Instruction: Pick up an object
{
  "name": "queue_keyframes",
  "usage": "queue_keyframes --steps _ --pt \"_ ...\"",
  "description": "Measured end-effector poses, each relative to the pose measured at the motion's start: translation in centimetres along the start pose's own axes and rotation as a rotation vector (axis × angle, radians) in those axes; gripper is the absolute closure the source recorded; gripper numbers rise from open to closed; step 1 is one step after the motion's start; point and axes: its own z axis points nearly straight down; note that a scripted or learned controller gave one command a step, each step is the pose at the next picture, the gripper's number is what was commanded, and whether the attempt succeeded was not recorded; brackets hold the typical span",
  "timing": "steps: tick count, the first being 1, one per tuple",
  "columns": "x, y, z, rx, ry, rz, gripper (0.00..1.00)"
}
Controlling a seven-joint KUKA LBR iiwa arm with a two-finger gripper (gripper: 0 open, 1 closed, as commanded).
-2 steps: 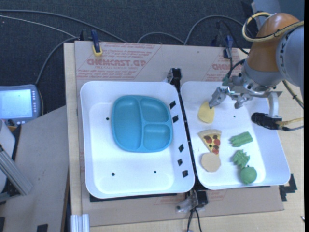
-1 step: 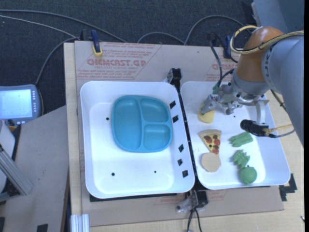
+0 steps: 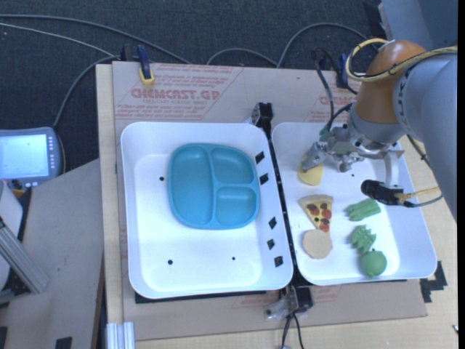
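- On the worktop [image 3: 116, 195] two shallow white bins stand side by side: the left bin [image 3: 145, 253] and the right bin [image 3: 414, 253].
- The blue divided plastic tray [image 3: 213, 186] lies in the left bin, toward its far side.
- In the right bin the yellow toy piece [image 3: 310, 174] lies at far left, just beside the gripper [image 3: 328, 153].
- Nearer are the toy pizza slice [image 3: 317, 212] and the round tan cookie [image 3: 317, 245].
- To their right lie three green toy vegetables [image 3: 362, 209].

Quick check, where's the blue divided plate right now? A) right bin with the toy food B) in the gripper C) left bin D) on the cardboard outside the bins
C: the blue divided plate lies flat in the left bin, alone there, while the pizza slice and the green toys sit in the right bin where the gripper works.
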Motion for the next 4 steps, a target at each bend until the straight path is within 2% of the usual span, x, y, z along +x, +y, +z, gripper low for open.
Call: queue_keyframes --steps 1,2,3,4 --pt "0.0 0.1 -1.2 -0.003 0.001 0.000 1.00" --pt "1.1 -0.2 -6.4 -0.006 -0.001 -0.001 1.00" --pt "0.4 -0.7 -12.3 -0.009 -0.002 0.002 1.00" --pt "0.4 -0.6 -13.4 -0.006 -0.001 0.000 1.00"
